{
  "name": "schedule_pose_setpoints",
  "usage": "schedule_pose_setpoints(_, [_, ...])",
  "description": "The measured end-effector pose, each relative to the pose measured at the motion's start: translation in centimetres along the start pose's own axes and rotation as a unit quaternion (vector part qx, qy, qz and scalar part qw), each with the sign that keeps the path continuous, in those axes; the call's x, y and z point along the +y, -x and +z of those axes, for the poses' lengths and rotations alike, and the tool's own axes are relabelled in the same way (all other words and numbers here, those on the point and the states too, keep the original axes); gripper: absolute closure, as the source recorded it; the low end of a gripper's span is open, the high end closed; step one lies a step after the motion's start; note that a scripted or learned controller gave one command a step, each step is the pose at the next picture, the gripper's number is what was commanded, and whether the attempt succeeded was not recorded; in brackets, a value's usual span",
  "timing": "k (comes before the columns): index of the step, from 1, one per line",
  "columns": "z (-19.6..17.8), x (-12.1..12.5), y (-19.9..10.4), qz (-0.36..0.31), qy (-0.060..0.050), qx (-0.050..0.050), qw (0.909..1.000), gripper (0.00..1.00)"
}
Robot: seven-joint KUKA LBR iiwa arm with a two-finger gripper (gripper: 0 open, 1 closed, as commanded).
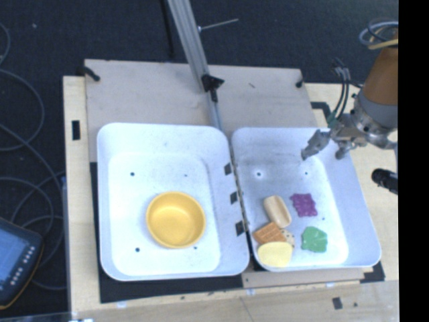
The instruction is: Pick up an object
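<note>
Lying near the hand (328, 144), seemingly, purple piece (304, 204).

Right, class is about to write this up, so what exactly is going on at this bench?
A robot arm reaches in from the right, its claw above the upper part of the right bin, holding nothing. Toward that bin's front lie a purple piece, a green piece, a tan roll and a yellow piece. The left bin holds a yellow bowl.

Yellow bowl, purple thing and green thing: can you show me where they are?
yellow bowl (175, 219): camera view, inside bottom of the bowl.
purple thing (304, 204): camera view, middle of its top.
green thing (314, 239): camera view, middle of its top.
</note>
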State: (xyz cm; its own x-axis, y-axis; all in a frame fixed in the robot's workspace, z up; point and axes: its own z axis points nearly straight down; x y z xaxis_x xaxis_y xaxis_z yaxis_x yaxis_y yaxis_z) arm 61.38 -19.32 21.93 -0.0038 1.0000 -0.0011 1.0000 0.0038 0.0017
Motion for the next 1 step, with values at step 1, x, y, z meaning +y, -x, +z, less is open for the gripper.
schedule_pose_setpoints(1, [0.0,-0.01,0.01,0.0,0.0,0.0,1.0,0.0])
